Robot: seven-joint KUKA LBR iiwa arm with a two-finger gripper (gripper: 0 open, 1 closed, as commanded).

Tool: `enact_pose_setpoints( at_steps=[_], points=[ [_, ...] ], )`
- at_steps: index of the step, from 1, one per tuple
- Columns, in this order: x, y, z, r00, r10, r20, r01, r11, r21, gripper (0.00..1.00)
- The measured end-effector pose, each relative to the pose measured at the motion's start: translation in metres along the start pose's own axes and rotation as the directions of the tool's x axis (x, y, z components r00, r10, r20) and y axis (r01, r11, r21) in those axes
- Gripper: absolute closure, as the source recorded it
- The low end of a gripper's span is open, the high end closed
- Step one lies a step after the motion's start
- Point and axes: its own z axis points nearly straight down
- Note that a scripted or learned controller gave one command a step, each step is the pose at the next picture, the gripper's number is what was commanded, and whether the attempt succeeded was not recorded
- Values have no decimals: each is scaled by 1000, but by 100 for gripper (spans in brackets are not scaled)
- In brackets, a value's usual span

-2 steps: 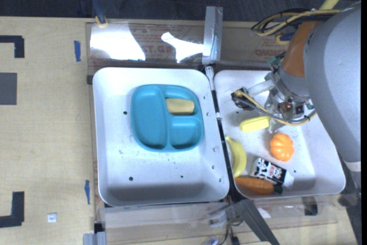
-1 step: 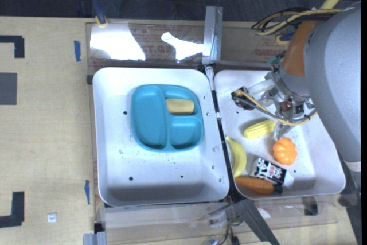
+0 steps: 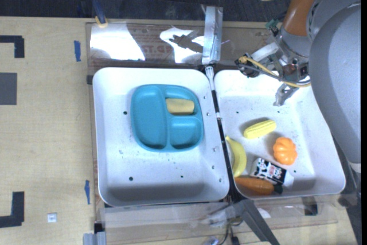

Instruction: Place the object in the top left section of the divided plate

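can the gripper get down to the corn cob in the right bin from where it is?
Probably yes. The gripper hovers just above the corn cob, which lies apart from the pumpkin and banana.

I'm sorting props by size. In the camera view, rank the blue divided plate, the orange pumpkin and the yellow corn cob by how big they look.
1. blue divided plate, clearly largest
2. and 3. yellow corn cob and orange pumpkin: too alike to rank; the cob looks longer, the pumpkin rounder.

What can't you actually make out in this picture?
- Gripper: small and blurred in the camera view; finger state unreadable.
- Black-and-white packet: print too small to read.
- Banana: tucked against the bin divider, partly hidden.
- Arm: cut off by the right edge.
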Motion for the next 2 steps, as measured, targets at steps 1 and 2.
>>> enact_pose_setpoints(
  at_steps=[1,2],
  points=[
    [-18,55,-27,982,-189,2,189,982,-1,0],
    [-17,53,-33,981,-195,7,195,981,1,100]
  ],
)
